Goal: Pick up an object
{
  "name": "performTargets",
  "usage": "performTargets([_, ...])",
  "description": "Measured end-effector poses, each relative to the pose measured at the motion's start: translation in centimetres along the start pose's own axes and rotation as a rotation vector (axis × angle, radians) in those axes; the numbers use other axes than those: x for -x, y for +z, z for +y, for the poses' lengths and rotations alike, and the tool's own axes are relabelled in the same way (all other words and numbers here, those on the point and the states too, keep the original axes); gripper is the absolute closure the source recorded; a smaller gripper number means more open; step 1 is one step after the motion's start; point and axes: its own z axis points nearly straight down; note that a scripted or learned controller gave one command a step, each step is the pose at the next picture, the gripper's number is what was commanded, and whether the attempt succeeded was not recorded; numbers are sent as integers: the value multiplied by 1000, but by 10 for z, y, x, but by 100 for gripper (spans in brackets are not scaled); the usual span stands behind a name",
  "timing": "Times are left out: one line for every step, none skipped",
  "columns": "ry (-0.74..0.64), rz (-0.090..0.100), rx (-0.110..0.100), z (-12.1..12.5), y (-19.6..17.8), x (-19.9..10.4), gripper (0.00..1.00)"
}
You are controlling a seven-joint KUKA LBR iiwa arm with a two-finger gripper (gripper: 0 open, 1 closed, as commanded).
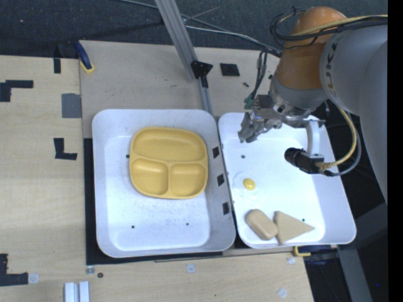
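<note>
Grey arm with orange band bends in from the right, wrist tipped down over the right white bin's (334, 216) far corner.

The two-finger gripper (247, 134) hangs there with nothing between its fingertips; open or closed, I cannot tell. A small yellow round piece (249, 184) lies mid-bin, a tan oval block (261, 224) and tan wedge (292, 226) touching near the front. A yellow divided plastic plate (169, 162) sits in the left white bin (107, 187).

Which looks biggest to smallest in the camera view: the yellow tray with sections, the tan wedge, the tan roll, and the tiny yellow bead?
1. Yellow plastic sectioned tray, by far the largest.
2. Tan triangular wedge and tan rounded roll: these look alike, too close to rank.
3. Small round yellow bead, smallest.
</note>
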Motion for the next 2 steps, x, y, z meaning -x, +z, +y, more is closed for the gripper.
performTargets([0, 0, 2, -3, -9, -52, 100])
performTargets([0, -1, 0, -15, 3, -100, 100])
